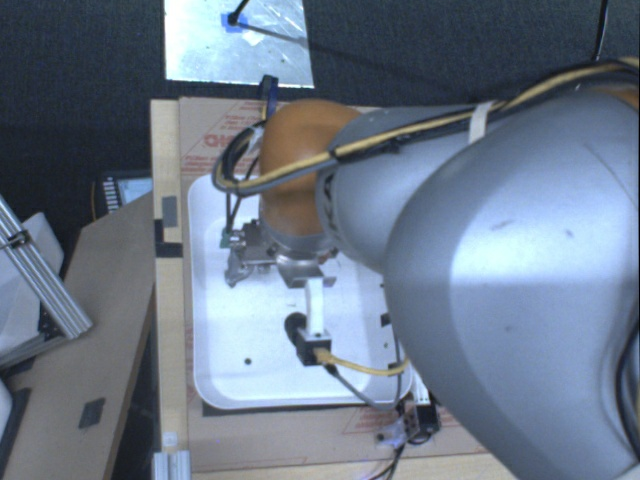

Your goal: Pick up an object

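Object: a candidate only, a dark speck [247, 360] on the white bin [213, 313] floor, near its lower rim in the camera view; too small to identify
Gripper [243, 255]: low over the bin's middle, apart from the speck; open or closed, cannot tell
Risk: closing on nothing, because the gripper sits off to one side of the speck
Axis: heading and long axis unreadable
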Robot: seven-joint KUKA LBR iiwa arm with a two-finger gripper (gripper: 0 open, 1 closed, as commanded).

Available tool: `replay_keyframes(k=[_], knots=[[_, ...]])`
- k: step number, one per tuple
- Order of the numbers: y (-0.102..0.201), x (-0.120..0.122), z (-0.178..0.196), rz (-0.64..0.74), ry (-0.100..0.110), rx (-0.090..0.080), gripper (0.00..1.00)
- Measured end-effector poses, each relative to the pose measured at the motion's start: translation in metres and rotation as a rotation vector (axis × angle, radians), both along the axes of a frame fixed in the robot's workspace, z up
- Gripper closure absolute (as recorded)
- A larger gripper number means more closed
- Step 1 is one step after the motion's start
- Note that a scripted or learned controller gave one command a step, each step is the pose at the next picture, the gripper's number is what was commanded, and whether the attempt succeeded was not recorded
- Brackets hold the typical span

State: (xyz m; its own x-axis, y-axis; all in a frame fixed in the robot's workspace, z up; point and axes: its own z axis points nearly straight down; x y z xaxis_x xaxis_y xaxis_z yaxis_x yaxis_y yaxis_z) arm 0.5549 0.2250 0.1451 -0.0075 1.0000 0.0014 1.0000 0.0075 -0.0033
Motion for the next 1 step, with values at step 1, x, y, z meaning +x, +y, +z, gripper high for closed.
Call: replay_keyframes(k=[1], knots=[[0.01,-0.0697,-0.0581,-0.004,0.008,-0.003,0.0]])
